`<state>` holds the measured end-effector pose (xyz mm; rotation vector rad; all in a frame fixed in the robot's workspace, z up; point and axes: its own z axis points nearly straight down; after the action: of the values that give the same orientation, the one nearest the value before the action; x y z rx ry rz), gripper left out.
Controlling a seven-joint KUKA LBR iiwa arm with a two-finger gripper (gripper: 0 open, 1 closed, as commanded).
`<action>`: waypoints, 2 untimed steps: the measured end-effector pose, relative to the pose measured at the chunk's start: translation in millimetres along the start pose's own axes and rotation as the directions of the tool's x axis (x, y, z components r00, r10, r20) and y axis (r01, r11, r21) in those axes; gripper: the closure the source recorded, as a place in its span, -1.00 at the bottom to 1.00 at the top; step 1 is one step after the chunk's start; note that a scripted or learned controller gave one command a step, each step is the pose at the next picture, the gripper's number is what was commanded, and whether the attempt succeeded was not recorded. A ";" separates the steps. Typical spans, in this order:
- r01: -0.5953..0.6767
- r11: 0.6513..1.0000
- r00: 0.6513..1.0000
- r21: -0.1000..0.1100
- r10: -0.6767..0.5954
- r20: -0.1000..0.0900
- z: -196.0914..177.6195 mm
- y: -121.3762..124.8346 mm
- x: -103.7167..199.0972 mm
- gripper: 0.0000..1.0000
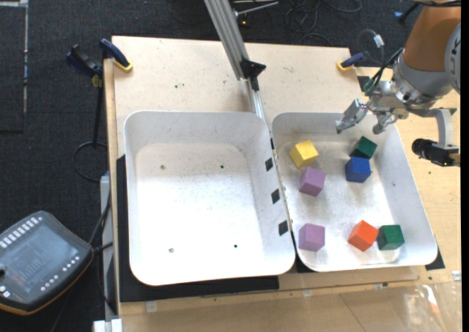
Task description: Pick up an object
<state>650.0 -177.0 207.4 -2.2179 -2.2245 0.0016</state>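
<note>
Your arm comes in from the right edge of the camera view, its orange band high at the top right and the grey wrist angled down and leftward toward the far end of the right bin (410,198). The hand (364,119) hangs over that bin's far right corner, tilted rather than pointing straight down.

You can see two fingers spread apart: one finger (349,119) reaches out to the left, the other sits nearer the wrist. Nothing lies between them, so the hand is open and holds no object. Whether a fingertip touches the bin wall cannot be told from this angle.

Take the dark green cube (363,148) as your landmark; it lies just below the hand, at the far right of the bin. The blue cube (357,169) sits just in front of it, touching or nearly so. The yellow cube (304,153) lies to its left, near the bin's left wall, with a purple cube (312,180) just in front of the yellow one. Well nearer the camera than the dark green cube, along the near end, you have a second purple cube (311,237), an orange cube (363,236) and a bright green cube (390,237); the orange and bright green ones sit side by side, touching.

The left bin (139,176) lies alongside on the tabletop (183,67).
</note>
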 end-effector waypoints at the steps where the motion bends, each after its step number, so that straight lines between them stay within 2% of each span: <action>1: 0.000 1.000 1.000 0.000 0.000 0.001 0.1 0.0 0.0 -1.00; 2: 0.001 1.000 1.000 0.003 -0.001 0.000 48.8 8.3 3.4 -1.00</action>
<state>658.3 -173.6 158.6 -2.2155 -2.2236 0.0043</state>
